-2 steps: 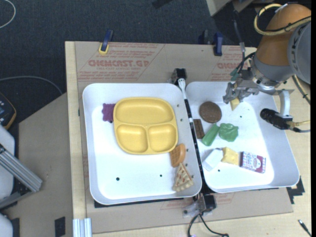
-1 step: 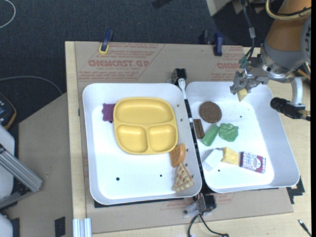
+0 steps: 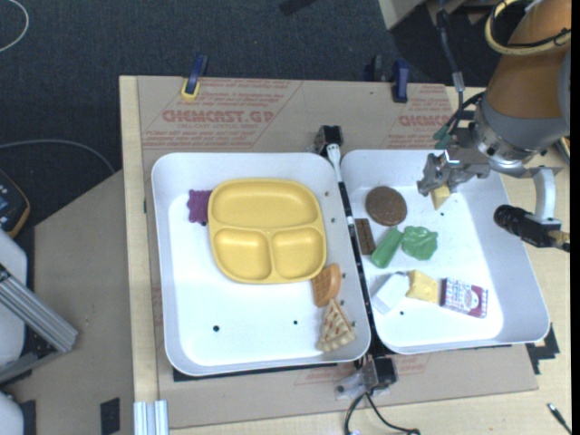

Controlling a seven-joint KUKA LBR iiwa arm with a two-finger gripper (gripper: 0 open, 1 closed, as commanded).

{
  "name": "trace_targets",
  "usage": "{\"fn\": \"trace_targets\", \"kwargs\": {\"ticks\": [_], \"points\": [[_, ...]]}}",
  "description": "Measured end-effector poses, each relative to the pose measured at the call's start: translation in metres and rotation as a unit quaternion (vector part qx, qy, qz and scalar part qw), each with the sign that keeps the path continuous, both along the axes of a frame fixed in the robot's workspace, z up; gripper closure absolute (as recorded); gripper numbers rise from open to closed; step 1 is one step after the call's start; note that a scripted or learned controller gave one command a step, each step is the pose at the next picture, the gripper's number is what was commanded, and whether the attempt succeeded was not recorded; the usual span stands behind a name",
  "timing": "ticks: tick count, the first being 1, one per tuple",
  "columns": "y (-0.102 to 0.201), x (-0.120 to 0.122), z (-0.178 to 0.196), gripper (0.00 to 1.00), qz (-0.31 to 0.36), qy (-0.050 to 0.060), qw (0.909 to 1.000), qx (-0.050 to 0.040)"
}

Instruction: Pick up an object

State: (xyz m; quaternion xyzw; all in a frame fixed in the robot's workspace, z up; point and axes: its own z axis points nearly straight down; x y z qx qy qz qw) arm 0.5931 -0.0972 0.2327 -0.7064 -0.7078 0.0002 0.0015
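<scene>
A dark blue-grey carpeted floor [image 3: 82, 53] is being seen beyond and left of the gripper; the cardboard-topped bench [image 3: 263, 107] is being evenly lit; aluminium framing [image 3: 32, 315] is lying far left.

"CHEMCAST" on the cardboard sheet [image 3: 237, 107]

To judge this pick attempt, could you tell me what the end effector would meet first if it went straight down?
Probably the small yellowish piece just below the end effector in the right bin, though depth is unclear.
</scene>
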Motion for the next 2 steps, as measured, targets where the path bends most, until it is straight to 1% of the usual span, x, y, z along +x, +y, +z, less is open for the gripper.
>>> {"fn": "trace_targets", "kwargs": {"ticks": [1,2], "points": [[0.019,-0.044,-0.014,1.00,-0.001,0.001,1.0000,0.0000],[0.036,-0.087,-0.017,1.00,-0.001,0.001,1.0000,0.0002]]}}
